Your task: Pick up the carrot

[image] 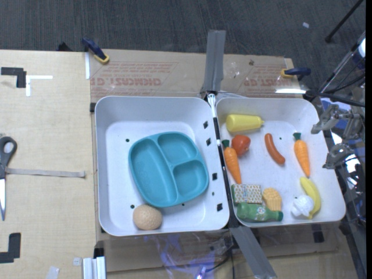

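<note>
Your pincer point(332, 144) hung at the right bin's point(256, 112) edge, its opening impossible to tell, with one carrot point(301, 156) just left and another carrot point(232, 164) farther left beside the tomato point(240, 143).

Single fixed cam above the table point(46, 156) — looks down at a slant, both white bins point(110, 214) in frame, mid-distance

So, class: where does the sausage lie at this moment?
The sausage lies in the right bin, near its middle, between the tomato and the right-hand carrot.
</note>
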{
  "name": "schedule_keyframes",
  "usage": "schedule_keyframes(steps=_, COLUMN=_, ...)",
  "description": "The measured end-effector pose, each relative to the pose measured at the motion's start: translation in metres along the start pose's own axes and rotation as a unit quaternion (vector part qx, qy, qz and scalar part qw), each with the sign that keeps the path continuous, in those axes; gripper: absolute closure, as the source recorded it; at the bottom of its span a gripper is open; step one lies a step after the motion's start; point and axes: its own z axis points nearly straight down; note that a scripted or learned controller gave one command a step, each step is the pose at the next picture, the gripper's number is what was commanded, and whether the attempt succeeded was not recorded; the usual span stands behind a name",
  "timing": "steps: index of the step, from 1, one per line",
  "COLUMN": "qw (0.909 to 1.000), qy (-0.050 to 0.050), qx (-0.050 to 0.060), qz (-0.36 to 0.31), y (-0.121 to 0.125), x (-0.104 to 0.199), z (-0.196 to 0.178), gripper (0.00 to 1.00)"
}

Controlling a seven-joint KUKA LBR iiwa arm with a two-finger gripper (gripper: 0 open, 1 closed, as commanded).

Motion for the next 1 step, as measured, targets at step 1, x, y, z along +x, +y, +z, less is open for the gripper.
schedule_keyframes(steps=1, qw=0.9993, qy=0.001, qx=0.0, qz=0.036, y=-0.0277, x=-0.0209, z=0.1044, gripper=0.0)
